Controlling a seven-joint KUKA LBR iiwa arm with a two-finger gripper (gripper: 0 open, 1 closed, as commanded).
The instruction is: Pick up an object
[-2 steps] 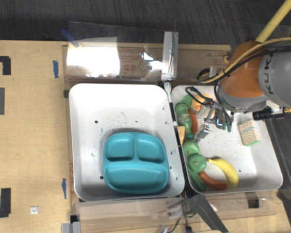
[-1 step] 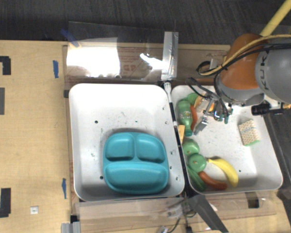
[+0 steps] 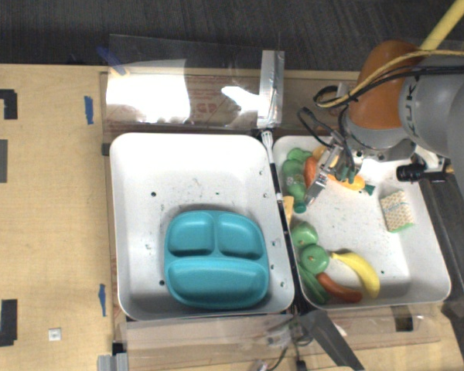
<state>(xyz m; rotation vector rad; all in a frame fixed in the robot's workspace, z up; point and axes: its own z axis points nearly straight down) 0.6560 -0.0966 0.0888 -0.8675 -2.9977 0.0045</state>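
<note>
Camera view: arm reaches in from the right, pincer [image 3: 315,185] low over the upper-left corner of the right bin [image 3: 425,277], beside a green bottle-like item [image 3: 295,170] and something orange [image 3: 313,165]. Cannot tell whether it is open or closed, probably poised for a grasp. Candidate objects crowd the bin's left wall: green pieces, banana [image 3: 359,269], with a sponge block [image 3: 397,210] apart. Left bin [image 3: 139,168] carries a teal divided tray [image 3: 215,260].
</note>
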